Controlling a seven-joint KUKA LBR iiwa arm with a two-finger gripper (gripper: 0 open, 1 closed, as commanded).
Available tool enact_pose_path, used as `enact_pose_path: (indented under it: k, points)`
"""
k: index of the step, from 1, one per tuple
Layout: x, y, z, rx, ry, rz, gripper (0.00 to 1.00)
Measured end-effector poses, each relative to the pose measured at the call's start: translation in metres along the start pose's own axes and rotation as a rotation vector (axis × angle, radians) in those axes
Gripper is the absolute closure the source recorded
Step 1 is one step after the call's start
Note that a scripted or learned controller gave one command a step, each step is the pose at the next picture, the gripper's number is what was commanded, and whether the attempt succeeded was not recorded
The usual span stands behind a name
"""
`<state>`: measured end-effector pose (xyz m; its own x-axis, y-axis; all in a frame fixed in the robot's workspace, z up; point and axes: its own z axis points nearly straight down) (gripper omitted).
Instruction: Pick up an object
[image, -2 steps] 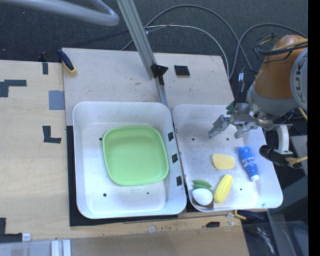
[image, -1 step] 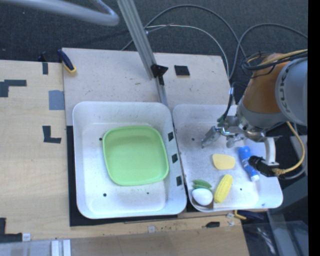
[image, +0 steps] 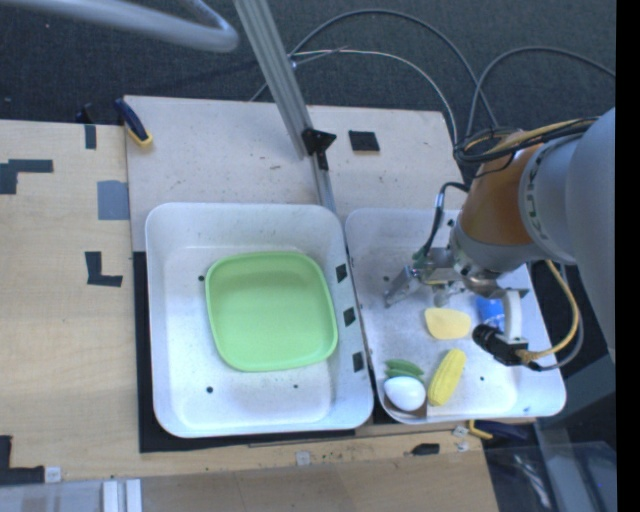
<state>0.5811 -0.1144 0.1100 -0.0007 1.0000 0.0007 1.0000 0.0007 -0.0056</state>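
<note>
End effector (image: 437, 275) low inside the right bin (image: 400, 240); jaw state could not be determined.
Just below it lay a smooth yellow lump (image: 447, 322); further below, a ridged corn cob (image: 446, 376) and glossy white egg (image: 404, 392). Well left, a rounded-square green plate (image: 270, 310) sat in the left bin (image: 170, 300).

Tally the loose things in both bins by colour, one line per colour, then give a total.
Green: 2, the square plate in the left bin and a small green piece in the right bin.
Yellow: 2, the corn cob and a flat yellow piece.
White: 1, an egg-shaped object.
Blue: 1, a small item partly hidden under the arm.
Total: 6
</note>
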Motion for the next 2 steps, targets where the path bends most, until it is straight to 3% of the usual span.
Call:
enact_pose_path:
  k: [1, 2]
  points:
    - [0.000, 0.001, -0.013, -0.005, 0.000, 0.000, 1.00]
    - [-0.003, 0.005, -0.074, -0.010, -0.001, 0.000, 1.00]
